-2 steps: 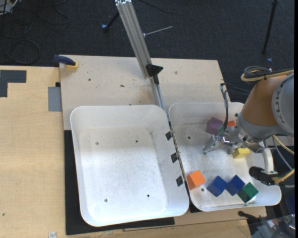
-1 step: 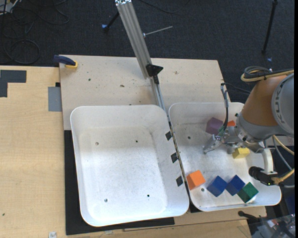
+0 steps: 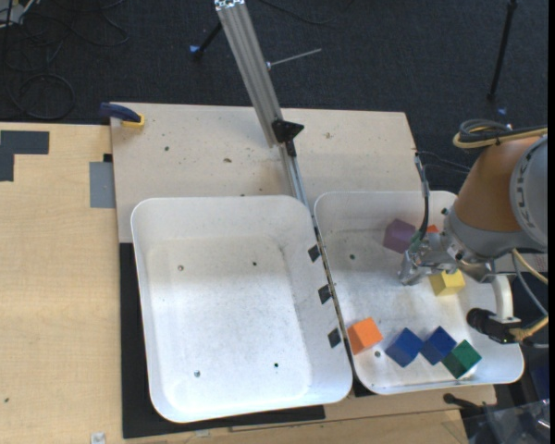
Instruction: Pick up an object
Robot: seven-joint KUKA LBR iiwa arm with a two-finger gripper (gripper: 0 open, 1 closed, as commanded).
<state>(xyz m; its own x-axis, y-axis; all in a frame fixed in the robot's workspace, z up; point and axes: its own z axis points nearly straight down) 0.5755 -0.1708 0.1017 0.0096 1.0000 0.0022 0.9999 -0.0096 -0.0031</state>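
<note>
1. Gripper [image 3: 414, 271] sits low inside the right bin [image 3: 370, 248], at the end of the grey arm [image 3: 499, 202] that comes in from the right with its orange band just above the wrist.
2. We cannot tell how the gripper is set, nor whether it grips anything; the metal at its tip is too small and blurred to read.
3. Just above the gripper and a little to its left we see a purple block [image 3: 399, 235], very near the tip; whether the two touch we cannot tell.
4. Just to the gripper's right and slightly below lies a yellow block [image 3: 447, 282], close under the wrist.
5. Below the gripper and off to its left, an orange block [image 3: 363, 335] rests by the bin's left wall.
6. Almost straight below the gripper, farther down, we see a blue block [image 3: 404, 347], with a second blue block [image 3: 437, 344] just beside it on the right, and a green block [image 3: 462, 357] next to that one, near the bin's lower rim.
7. Well to the gripper's left lies the left bin [image 3: 166, 239], its wall meeting the right bin's wall along the black clips between them.
8. Far above and left of the gripper, a slanted aluminium bar [image 3: 252, 67] rises from the bench.
</note>
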